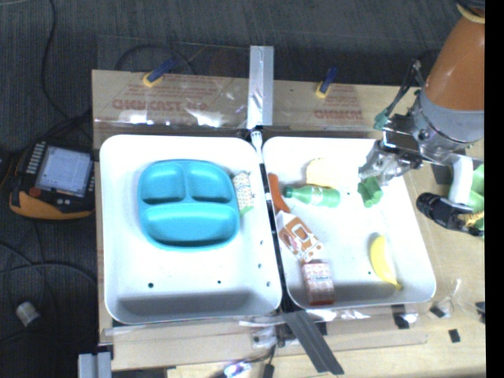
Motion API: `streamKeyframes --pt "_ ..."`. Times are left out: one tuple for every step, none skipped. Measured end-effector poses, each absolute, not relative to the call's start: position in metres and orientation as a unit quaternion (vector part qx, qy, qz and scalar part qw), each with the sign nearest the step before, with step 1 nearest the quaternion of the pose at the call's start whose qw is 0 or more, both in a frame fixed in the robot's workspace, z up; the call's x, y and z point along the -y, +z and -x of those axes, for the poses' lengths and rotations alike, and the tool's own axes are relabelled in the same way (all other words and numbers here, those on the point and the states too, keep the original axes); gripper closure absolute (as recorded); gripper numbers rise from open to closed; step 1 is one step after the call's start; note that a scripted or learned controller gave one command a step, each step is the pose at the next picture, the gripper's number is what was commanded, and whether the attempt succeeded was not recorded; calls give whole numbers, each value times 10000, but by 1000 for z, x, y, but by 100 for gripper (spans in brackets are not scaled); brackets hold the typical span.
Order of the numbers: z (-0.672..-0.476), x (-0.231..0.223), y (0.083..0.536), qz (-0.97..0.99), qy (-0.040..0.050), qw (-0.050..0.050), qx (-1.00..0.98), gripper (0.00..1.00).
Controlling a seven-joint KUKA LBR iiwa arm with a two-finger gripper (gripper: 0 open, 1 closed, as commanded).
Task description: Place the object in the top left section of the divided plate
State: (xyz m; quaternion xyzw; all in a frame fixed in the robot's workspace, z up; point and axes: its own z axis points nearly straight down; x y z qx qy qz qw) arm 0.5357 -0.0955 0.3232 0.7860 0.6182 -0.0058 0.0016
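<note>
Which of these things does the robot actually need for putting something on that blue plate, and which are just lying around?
For the job:
- divided plate, left bin
- gripper
- small green object at the gripper

Lying about, right bin:
- green bottle
- banana
- orange carrot-like stick
- two snack packets

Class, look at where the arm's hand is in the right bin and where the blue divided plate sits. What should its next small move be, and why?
Probably a lift straight up. The hand sits low over the right bin with a small green object at its fingertips, though a firm grip cannot be confirmed. The blue divided plate lies in the left bin, so the dividing walls must be cleared before moving across.
</note>
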Motion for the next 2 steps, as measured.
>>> streamKeyframes --pt "-536 96 323 -7860 -56 17 -6182 0" --pt "-483 21 182 -8111 -23 -22 -5849 0"
